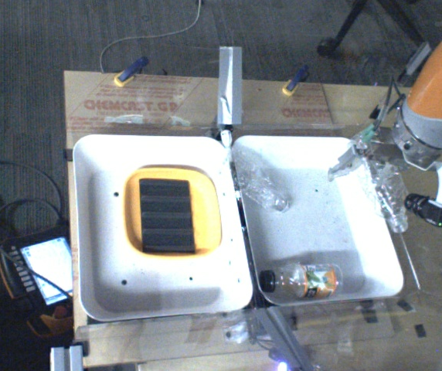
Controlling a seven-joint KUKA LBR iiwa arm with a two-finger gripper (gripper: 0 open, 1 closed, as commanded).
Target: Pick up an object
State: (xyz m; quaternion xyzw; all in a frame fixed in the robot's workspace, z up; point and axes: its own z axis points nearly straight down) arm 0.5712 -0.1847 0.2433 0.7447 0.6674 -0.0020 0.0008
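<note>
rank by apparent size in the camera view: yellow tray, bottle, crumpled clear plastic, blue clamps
1. yellow tray
2. bottle
3. crumpled clear plastic, close to the bottle, so that order is unsure
4. blue clamps, smallest, though farthest from the camera

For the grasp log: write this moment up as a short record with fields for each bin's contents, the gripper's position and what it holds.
left bin: a yellow rectangular tray holding a black ribbed block, near the bin's middle
right bin: a clear plastic bottle with a black cap and orange label lying on its side by the near wall; a crumpled piece of clear plastic by the left wall
gripper: over the right bin's far right corner, apart from both items
held: nothing visible between the fingers
</note>
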